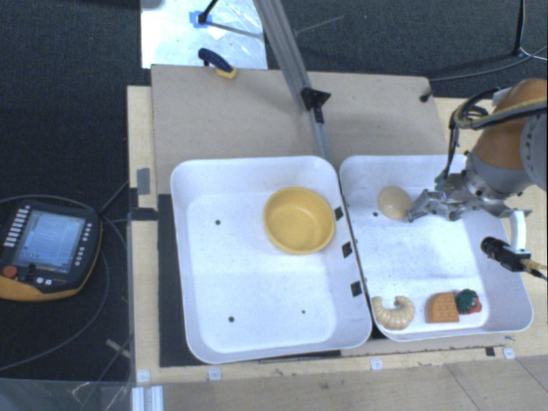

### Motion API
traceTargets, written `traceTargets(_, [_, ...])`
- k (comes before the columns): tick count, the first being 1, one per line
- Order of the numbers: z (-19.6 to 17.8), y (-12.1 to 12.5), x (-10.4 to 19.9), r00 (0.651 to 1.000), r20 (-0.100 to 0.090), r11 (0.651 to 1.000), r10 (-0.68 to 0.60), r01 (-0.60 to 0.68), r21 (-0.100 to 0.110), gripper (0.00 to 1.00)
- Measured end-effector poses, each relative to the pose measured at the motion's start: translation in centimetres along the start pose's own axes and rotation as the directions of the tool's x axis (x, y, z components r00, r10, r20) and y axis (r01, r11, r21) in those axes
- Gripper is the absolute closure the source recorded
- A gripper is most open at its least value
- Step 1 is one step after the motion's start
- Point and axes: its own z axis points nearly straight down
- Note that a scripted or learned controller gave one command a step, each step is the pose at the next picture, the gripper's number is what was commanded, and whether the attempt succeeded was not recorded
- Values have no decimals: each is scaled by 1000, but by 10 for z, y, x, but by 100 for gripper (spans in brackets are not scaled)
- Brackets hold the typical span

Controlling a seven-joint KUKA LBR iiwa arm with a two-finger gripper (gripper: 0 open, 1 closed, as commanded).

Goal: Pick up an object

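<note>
My gripper point(419, 206) hangs over the back of the right bin point(428, 255), open, with nothing between its fingers. A pale beige rounded lump point(393, 202) lies just to its left, close to the fingertips. At the front of the same bin sit a cream ridged curved piece point(394, 312), an orange square piece point(443, 307) and a small green and red item point(467, 300) touching the orange one. A yellow bowl point(298, 219) stands upright in the back of the left bin point(240, 315).
A grey slanted pole point(291, 54) comes down to the back edge between the bins. A blue and yellow clamp point(217, 62) lies on the brown board behind the bins. A control pendant point(43, 247) rests on the floor at far left.
</note>
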Motion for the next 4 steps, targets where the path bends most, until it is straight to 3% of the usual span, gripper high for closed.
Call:
traceTargets(1, [-13, 1, 0, 1000, 1, 1000, 0, 0, -4, 100])
traceTargets(4, [-170, 4, 2, 1000, 2, 1000, -1, 1, -7, 100])
